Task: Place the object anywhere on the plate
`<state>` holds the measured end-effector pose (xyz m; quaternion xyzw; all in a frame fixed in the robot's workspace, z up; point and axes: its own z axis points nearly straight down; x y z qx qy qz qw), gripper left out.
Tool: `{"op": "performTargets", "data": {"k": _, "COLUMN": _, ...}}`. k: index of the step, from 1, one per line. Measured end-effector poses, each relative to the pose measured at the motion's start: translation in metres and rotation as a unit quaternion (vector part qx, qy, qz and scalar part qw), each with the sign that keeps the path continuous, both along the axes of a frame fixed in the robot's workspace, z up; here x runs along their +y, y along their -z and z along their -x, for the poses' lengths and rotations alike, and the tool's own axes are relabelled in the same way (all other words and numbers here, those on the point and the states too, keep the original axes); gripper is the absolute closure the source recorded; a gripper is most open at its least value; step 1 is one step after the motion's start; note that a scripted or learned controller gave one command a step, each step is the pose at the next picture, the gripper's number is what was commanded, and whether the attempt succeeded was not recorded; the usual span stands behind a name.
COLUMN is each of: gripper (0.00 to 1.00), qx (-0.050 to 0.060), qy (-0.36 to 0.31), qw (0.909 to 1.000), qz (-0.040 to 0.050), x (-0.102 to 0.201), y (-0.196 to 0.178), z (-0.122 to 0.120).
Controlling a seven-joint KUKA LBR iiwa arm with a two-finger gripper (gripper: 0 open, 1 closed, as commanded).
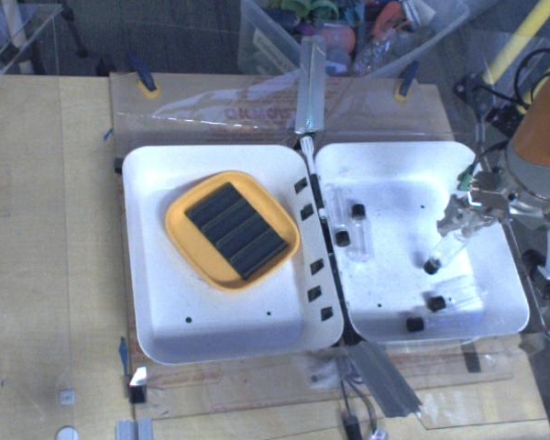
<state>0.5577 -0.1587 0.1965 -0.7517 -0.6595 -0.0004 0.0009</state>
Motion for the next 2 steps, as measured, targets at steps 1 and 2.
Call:
{"op": "performTargets", "data": {"k": 1, "gripper": 0.0, "qx": 0.0, "qy": 0.0, "qw": 1.0, "qz": 0.0001, "x": 0.0, "y": 0.0, "z": 0.0}}
{"op": "performTargets", "data": {"k": 2, "gripper": 0.0, "qx": 0.001, "qy": 0.006, "qw": 1.0, "qz": -0.0002, "x": 0.024, "y": -0.027, "z": 0.017}}
